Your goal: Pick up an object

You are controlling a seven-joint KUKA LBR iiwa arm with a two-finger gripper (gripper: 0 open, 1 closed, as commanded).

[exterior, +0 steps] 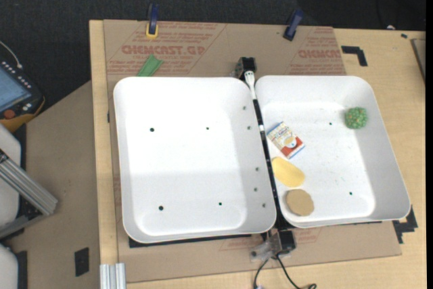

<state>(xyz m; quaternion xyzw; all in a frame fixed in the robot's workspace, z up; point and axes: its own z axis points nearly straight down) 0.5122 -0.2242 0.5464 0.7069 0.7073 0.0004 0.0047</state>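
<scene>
The right bin [379, 145] holds several small objects. A green fuzzy ball [356, 118] lies near its far right corner. A small white packet with red and blue print [285, 139] sits close to the bin's left wall. Just below it lies a pale yellow oval piece [289, 172], and a tan round disc [299, 202] rests near the bin's front left corner.
The left bin [135, 166] stands beside the right one on a cardboard sheet [203, 44]. Blue clamps [152, 17] [293, 24] hold the sheet's far edge. A green strip [149, 66] lies on the cardboard behind the left bin.
</scene>
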